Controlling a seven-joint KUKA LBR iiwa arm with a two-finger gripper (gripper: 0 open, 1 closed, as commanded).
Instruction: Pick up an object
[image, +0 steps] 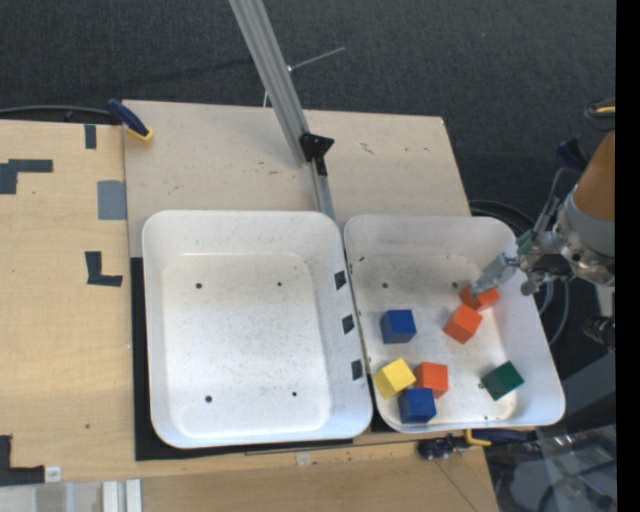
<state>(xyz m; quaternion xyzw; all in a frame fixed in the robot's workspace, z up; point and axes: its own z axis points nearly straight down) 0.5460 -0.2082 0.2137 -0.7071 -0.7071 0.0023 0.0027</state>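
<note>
I see the pale wooden desk (60, 300) first, its grain smooth and marked with grey tape pieces. On it sit 2 shallow white bins with rounded corners and speckled, glossy plastic floors: the left bin (245, 330) and the right bin (420, 250), their rims touching in the middle. A ribbed silver metal bar (275, 75) slants down toward the seam between them.

The arm comes in at the right edge, and its grey claw (487, 283) reaches over the right bin's upper right part. Its fingers look clenched on a small orange block (481, 296), which sits right at the tips.

Just beside that lies a larger orange cube (462, 323), tilted. To its left sits a blue cube (398, 324). Near the front rim, a yellow cube (395, 376), an orange cube (433, 377) and a second blue cube (417, 404) cluster together, touching. A dark green cube (502, 380) stands apart at the right.
</note>
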